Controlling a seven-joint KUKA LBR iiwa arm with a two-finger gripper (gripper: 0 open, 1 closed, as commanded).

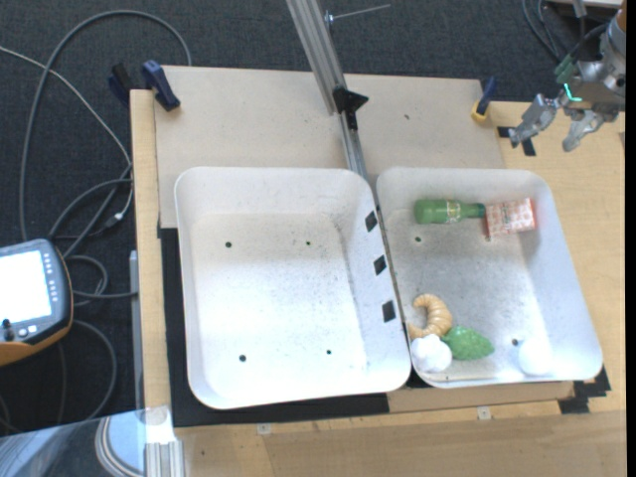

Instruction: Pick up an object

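Note:
My gripper (558, 130) hangs at the upper right, beyond the far right corner of the right bin (566, 266). Its two fingers are spread apart with nothing between them. In the right bin a green bottle (448, 211) lies on its side near the far wall, with a red and white packet (510, 217) touching its cap end. At the near edge sit a tan curled toy (433, 313), a white ball (430, 354), a green lumpy object (468, 344) and a second white object (536, 358) in the near right corner.
The left bin (268, 286) lies beside the right one, with black clips (379, 264) along their shared rim. A metal pole (320, 53) slants up from the bench's far middle. Blue clamps (159, 82) grip the bench's far edge. A pendant (30, 301) lies at far left.

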